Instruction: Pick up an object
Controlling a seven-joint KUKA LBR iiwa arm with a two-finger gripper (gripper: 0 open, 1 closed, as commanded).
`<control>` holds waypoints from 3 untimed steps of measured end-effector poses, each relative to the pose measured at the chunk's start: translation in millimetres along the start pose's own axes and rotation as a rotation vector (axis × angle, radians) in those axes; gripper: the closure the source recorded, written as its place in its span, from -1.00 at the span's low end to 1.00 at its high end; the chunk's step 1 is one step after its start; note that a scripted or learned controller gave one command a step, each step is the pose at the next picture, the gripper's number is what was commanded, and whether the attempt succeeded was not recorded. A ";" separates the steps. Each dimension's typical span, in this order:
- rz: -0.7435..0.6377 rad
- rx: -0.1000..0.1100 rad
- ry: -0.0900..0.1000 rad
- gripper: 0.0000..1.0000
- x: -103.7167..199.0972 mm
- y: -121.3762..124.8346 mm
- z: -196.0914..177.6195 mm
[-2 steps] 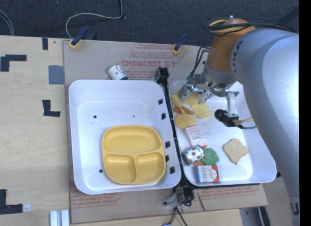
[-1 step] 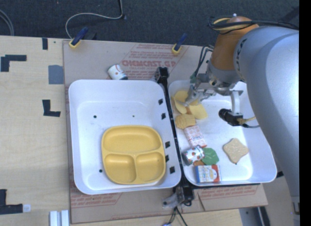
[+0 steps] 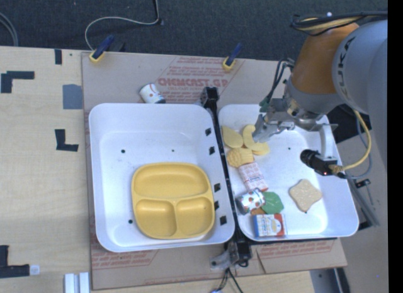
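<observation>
A: Where is the gripper in the camera view?

B: Low over the right bin, at its upper left part; the fingertips sit right at the cluster of yellow chips, touching or just above the nearest one; I cannot say which from this slant.

A: Are the fingers parted, and do they hold anything?

B: I cannot tell how far apart they are; they read as one dark shape against the chips; nothing is visibly between them.

A: So which way does the target lie from the tips?

B: Directly under and slightly to the view's left; the chips lie flat and overlap, spreading down and left toward the bin's divider; my judgement is that a short descent with little sideways travel is all the grasp needs.

A: Anything else near?

B: A pink packet lies just below the chips; further down are a small can, a green piece, a carton and a slice of toast, well apart from the tips; the left bin holds a yellow divided tray.

A: The risk?

B: Flat chips offer thin edges; the fingers may slide off.
</observation>
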State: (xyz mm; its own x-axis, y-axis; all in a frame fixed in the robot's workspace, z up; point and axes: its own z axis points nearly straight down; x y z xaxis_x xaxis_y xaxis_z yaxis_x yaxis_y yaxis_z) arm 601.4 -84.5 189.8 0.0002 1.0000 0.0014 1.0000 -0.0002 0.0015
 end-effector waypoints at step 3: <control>-0.002 0.000 -0.002 1.00 -28.8 16.8 90.0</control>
State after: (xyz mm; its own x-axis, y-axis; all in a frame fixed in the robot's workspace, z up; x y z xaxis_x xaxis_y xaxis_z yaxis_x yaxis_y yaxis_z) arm 618.2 -113.1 99.8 -0.0016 1.0000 -0.0007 1.0000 0.0016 0.0016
